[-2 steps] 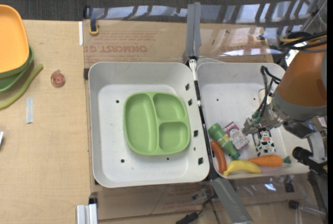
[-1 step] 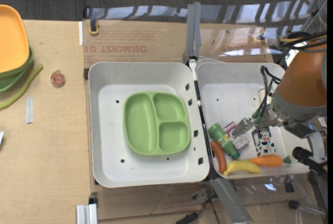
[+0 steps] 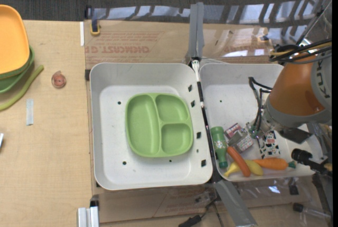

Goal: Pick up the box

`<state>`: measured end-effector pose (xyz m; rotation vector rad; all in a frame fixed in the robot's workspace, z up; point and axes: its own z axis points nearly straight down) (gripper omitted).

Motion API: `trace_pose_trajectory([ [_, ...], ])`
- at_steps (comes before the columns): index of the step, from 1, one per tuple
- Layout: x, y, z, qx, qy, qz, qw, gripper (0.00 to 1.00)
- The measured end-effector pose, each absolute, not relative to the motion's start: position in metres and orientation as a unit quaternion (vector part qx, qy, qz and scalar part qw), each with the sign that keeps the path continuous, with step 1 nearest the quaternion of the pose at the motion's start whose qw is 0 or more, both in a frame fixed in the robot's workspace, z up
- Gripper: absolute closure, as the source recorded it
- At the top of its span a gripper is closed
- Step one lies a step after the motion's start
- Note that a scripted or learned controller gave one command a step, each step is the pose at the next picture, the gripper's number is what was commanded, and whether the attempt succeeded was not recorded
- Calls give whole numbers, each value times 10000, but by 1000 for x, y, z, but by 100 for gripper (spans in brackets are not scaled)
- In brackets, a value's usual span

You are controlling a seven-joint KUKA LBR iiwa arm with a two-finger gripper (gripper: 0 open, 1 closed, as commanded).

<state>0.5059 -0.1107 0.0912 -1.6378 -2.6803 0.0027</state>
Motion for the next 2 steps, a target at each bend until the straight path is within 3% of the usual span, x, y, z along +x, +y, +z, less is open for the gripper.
trace_pose_trajectory([
  [1,506,-111,100,-5231,-8523,6,9,100],
  [2,566,-72,191,-5978,-8016,14,5,100],
])
